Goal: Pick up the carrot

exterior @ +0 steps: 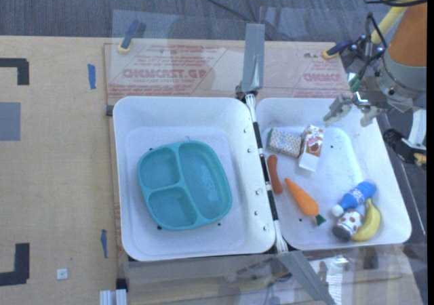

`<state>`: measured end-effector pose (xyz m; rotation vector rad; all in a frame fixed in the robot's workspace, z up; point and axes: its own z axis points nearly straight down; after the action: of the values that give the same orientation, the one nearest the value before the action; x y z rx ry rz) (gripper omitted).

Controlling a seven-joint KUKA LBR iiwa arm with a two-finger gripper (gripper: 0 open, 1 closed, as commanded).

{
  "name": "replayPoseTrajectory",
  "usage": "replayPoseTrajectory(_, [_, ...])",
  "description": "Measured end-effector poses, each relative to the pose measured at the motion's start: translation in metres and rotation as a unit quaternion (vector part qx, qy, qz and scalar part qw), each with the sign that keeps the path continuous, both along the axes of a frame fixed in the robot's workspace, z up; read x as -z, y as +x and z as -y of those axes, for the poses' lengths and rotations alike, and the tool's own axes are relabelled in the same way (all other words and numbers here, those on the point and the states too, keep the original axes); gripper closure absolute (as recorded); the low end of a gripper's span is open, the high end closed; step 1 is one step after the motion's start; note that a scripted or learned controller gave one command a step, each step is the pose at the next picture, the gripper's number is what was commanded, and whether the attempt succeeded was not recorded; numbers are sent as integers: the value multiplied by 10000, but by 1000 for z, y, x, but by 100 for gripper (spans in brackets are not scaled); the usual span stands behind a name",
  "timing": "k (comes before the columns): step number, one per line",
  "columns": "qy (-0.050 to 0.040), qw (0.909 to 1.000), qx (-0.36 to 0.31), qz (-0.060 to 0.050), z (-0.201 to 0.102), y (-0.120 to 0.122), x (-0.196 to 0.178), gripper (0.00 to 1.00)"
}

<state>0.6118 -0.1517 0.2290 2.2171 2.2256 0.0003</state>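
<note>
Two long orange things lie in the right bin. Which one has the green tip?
The carrot, the brighter, thicker one tapering to a green tip near the bottle. The sausage by the divider is duller, with no green.

Light: bright, even, soft shadows inside the white bins (129, 115).
Glare: pale sheen on clear sheet behind the bins.
Focus: slightly soft throughout.

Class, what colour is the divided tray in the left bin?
Teal, seen plainly in the camera view: the tray lies in the left bin.
</note>
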Motion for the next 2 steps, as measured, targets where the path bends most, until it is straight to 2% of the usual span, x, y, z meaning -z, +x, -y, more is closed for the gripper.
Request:
replayPoseTrajectory(1, [1, 9957, -924, 0, -29, -71, 93, 0])
replayPoseTrajectory(2, [-12, 9831, -1830, 51, -53, -101, 140, 0])
